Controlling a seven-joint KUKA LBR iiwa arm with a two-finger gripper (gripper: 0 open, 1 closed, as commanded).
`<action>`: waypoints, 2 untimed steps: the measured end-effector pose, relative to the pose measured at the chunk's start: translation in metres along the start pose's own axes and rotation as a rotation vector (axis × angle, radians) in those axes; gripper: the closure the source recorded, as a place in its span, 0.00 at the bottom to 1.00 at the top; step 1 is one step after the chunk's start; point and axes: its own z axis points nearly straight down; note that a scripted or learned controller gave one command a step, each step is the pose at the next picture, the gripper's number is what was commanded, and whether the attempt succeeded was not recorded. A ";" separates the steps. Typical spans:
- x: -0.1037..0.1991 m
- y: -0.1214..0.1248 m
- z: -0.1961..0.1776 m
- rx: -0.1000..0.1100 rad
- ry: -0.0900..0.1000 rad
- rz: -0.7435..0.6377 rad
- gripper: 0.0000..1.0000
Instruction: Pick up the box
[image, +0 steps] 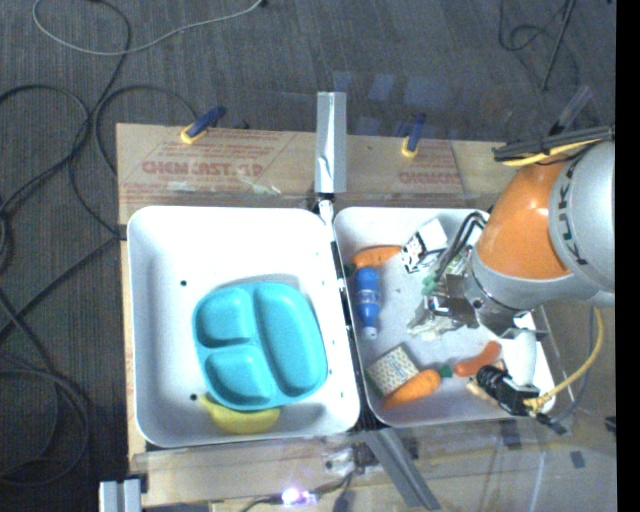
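Small flat patterned cardboard box (391, 369) lying in the right white bin (395, 222), touching the orange plastic carrot (412, 387), near the front wall. Two-finger gripper (434, 313) low over the bin's middle, behind the box and apart from it; grip state impossible to tell. Blue plastic bottle (367, 299) against the left wall.

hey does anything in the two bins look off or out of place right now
Mostly no. The blue divided tray sits tilted in the left bin, resting on a yellow item poking out beneath its lower edge.
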 end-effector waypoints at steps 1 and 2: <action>0.000 0.000 0.000 0.000 0.000 0.000 0.00; 0.001 0.000 -0.008 0.003 0.000 -0.001 1.00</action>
